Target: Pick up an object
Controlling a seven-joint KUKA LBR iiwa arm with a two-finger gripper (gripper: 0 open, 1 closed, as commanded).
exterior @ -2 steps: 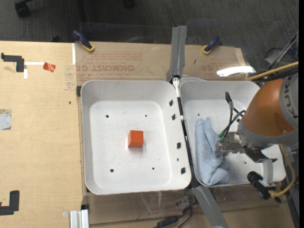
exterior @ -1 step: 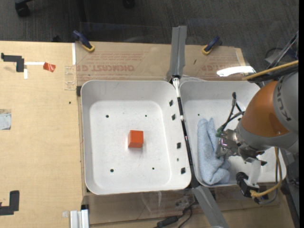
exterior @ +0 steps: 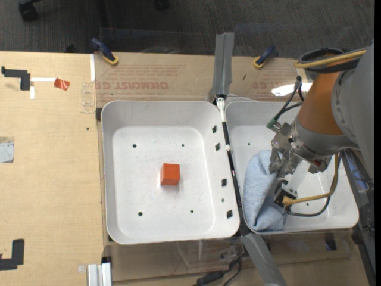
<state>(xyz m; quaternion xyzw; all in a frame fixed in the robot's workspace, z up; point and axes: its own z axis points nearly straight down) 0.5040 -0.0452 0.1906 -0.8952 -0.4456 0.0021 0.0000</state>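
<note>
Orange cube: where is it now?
Camera view: the orange cube sits near the middle of the left bin, apart from the gripper over the blue cloth in the right bin.

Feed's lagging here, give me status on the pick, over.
Gripper down at blue cloth, right bin. Orange block sits apart in left bin. No obstruction seen.

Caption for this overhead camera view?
Gripper at blue cloth in right bin; orange block in left bin.

Orange cube [exterior: 170, 174], left bin [exterior: 149, 210], blue cloth [exterior: 256, 192]
</note>
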